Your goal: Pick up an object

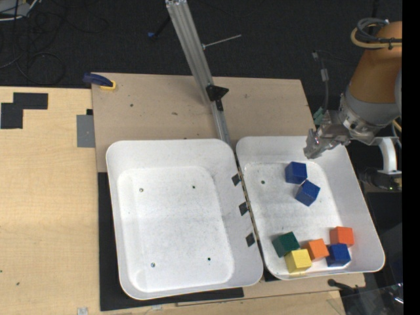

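The right bin (262, 151) holds several blocks. Two blue cubes sit near its middle, one (296, 172) above the other (307, 193). Along the front lie a green cube (285, 243), a yellow cube (298, 260), an orange cube (317, 248), a red-orange cube (342, 235) and a third blue cube (338, 254). My gripper (314, 147) hangs over the bin's far right part, just up and right of the upper blue cube. Nothing shows between its fingers.
The left bin (118, 156) lies beside the right one, with black clips (243, 208) on the shared rim. A slanted aluminium rail (197, 58) rises behind the bins. A blue and yellow clamp (100, 81) sits on the bench's far left corner.
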Controlling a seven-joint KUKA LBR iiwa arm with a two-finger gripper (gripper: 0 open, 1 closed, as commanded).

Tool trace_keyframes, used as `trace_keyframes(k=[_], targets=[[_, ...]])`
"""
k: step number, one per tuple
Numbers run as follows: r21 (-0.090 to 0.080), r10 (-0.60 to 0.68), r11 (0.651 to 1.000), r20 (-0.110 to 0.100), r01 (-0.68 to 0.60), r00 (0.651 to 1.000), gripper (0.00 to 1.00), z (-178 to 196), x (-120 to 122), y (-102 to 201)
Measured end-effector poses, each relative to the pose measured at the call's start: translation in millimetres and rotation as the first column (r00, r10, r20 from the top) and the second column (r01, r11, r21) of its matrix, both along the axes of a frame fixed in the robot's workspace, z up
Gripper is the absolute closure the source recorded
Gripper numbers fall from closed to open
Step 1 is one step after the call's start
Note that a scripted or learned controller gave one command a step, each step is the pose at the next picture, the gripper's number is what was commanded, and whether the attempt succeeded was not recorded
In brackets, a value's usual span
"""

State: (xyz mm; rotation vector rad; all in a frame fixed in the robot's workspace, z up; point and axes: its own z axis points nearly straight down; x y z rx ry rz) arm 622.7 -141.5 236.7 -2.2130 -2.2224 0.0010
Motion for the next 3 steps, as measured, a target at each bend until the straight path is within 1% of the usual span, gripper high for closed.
trace_keyframes(k=[1,2,3], targets=[[-0.001,-0.001,1.0,-0.001,0.001,1.0,1.0,-11,-18,46],[0.0,0.0,1.0,0.0,0.0,1.0,1.0,-1,-26,100],[-0.001,-0.001,1.0,-0.002,0.001,1.0,1.0,-12,-42,145]])
